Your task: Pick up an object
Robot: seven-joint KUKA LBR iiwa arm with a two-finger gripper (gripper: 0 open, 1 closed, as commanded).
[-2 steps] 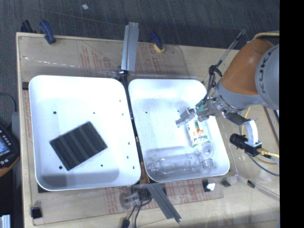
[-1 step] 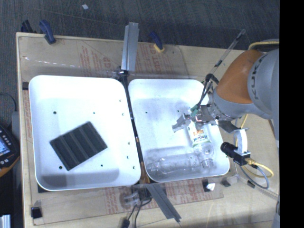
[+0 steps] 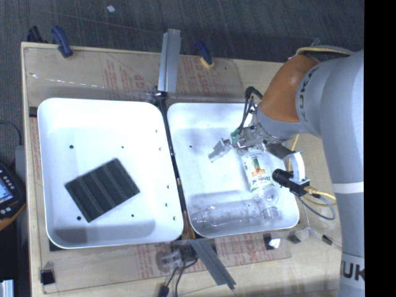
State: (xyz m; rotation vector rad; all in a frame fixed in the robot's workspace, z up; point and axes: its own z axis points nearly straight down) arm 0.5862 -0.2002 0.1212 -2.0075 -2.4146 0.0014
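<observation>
Clear bottle: one, lying on its side (image 3: pixel 232 216) along the near wall of the right bin, see-through and hard to make out against the white.
Labelled bottle: one (image 3: pixel 258 173), lying just beyond the clear one, cap end toward the near wall, white label with green print facing up.
Black pad: one ribbed dark rectangle (image 3: pixel 102 189), flat and turned at an angle in the left bin.
Bins: two, left bin (image 3: pixel 55 113) and right bin (image 3: pixel 185 119), side by side on the table (image 3: pixel 93 73).
Gripper: one (image 3: pixel 224 146), low inside the right bin, just beyond the labelled bottle's far end; nothing sits between the fingers; whether they are wide or narrow I cannot tell.
Step in hand: by my judgement, the approach, with no object yet gripped.
Next move calls for: probably lining up over the labelled bottle across its narrow width, then closing and lifting straight.
Clamps: two blue ones at the table's far edge (image 3: pixel 60 41).
</observation>
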